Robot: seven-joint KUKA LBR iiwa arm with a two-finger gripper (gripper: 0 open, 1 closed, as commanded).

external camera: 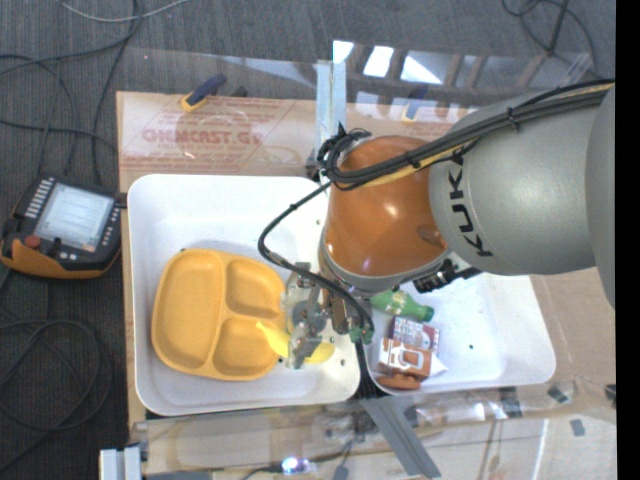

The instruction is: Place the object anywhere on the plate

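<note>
From my remote station I saw the gripper low in the left bin, at the 3 o'clock edge of the yellow plate. A small yellow object lay just under its fingers, touching the plate's rim. Whether the jaws were apart or together, I could not tell.

Tool beside yellow plate

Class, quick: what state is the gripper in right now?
Gripper: at the yellow plate's right edge, over a small yellow object; whether it grips it cannot be told.
</note>
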